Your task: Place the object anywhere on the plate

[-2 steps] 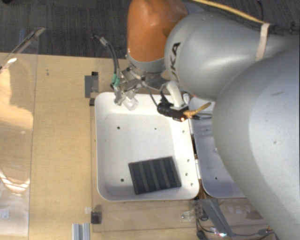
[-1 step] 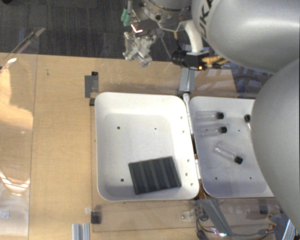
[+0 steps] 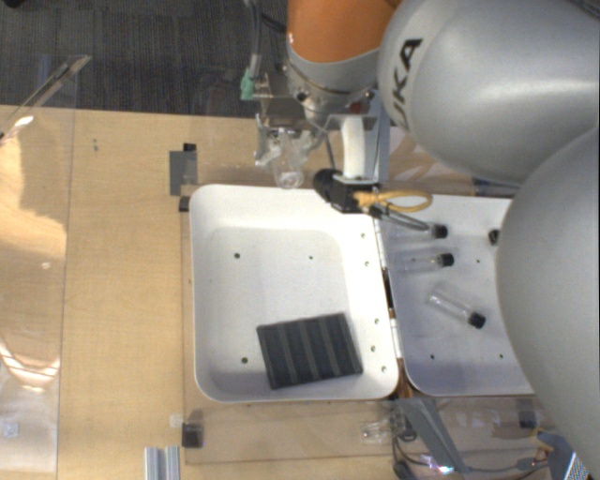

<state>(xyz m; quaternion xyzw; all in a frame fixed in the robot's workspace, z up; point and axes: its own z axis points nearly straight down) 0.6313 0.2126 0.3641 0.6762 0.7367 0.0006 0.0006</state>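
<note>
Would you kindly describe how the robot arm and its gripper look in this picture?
The arm has bulky, rounded, glossy grey housings with part of the dark KUKA lettering on one. An orange band rings it above the wrist. Below that comes a metal flange with a small green part beside it, then the gripper, a compact assembly of silvery metal and clear-looking parts.

This is a robotics lab or test cell. A large grey industrial arm with an orange band (image 3: 342, 23) and part of its maker's lettering reaches over a pale wooden tabletop (image 3: 112, 281). Two shallow white plastic bins sit side by side, the left one (image 3: 281, 253) holding a ribbed black rectangular pad (image 3: 309, 350), the right one (image 3: 441, 370) clear capped tubes (image 3: 457, 309). Dark carpet (image 3: 141, 47) lies beyond, and cables (image 3: 422, 459) trail at the near edge.
</note>
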